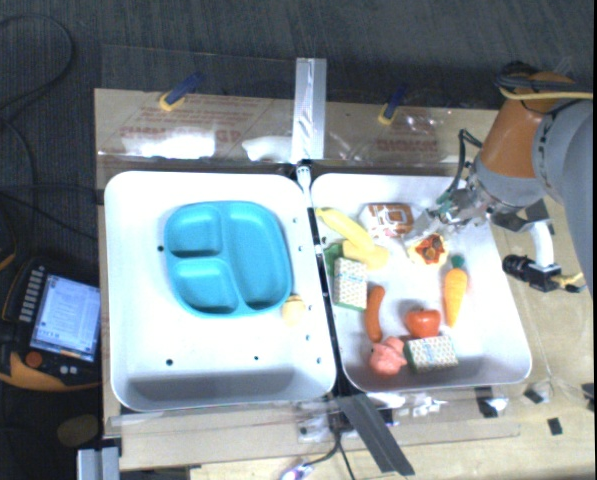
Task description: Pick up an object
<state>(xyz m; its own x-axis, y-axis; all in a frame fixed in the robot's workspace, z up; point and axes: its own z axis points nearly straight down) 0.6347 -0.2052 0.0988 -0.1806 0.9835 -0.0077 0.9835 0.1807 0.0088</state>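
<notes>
The right bin (513, 343) holds several toy foods. A yellow banana (350, 234) lies at its left, beside a brown-and-white packet (388, 218). A small red-orange piece (430, 249) sits just below my gripper (450, 211), which hangs low at the bin's far right corner. An orange carrot (455, 290), a red tomato (423, 321), a red sausage (375, 310), a pink lump (385, 357) and two patterned boxes (350, 284) (433, 351) lie nearer the front.
The left bin (138, 368) holds a blue divided plate (226, 256) and a small pale yellow object (294, 311) by the dividing wall. The grey arm with its orange band (513, 138) comes in over the right bin's far right edge.
</notes>
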